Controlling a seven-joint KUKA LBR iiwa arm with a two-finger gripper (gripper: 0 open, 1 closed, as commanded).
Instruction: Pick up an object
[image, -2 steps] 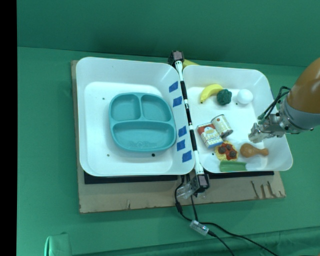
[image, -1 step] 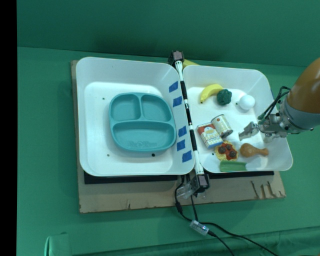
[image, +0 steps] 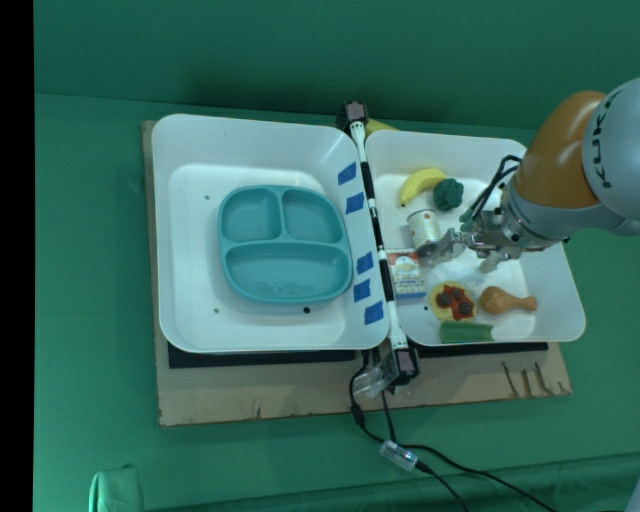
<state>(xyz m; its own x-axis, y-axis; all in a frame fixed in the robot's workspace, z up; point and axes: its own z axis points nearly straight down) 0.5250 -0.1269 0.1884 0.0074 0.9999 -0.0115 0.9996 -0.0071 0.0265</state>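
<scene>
Can (image: 427, 233) lies mid-bin, touching the gripper (image: 447, 243); finger spread unclear; banana (image: 420, 183) near rim.

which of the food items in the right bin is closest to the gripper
The silver can, lying on its side just left of the gripper. The banana, broccoli and drumstick lie farther off.

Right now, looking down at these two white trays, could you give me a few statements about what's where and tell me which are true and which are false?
1. The teal divided plate lies in the left bin. True.
2. The banana sits on the teal divided plate. False: it lies in the right bin.
3. The gripper is over the right bin. True.
4. The chicken drumstick lies in the left bin. False: it is in the right bin, beside the small pizza.
5. Blue tape pieces mark the left bin's right edge. True.
</scene>
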